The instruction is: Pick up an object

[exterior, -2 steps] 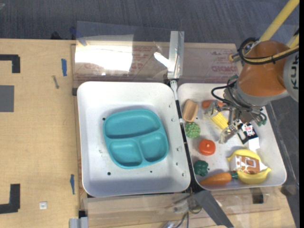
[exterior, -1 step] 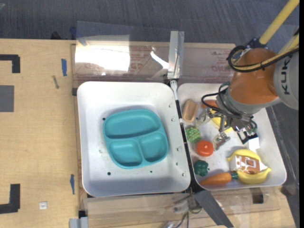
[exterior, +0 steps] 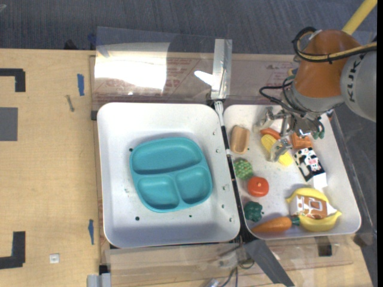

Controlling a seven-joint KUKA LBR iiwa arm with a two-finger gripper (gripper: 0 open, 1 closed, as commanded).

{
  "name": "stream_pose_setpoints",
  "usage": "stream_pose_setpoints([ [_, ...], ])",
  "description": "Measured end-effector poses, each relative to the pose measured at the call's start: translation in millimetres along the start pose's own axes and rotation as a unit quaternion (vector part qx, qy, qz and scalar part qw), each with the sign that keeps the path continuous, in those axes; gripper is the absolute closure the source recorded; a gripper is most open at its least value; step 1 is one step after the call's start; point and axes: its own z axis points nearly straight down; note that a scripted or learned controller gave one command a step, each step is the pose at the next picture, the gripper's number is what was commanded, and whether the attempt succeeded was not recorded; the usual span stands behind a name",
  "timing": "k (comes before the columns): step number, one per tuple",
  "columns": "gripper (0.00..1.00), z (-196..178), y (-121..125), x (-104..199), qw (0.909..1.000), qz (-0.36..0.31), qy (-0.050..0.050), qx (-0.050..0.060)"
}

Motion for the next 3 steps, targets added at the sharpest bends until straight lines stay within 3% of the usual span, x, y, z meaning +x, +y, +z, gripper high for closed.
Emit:
stream_pose_setpoints([
  [1,1.0,-14.9,-0.1,-3.9,1.0,0.0,-0.007,0.002],
  [2,1.0,-194.2,17.9,-7.8,0.9982,0.058,-0.014,0.005],
  [3,0.0,-185.0,18.4,-5.5,0.9983,0.058,-0.007,0.002],
])
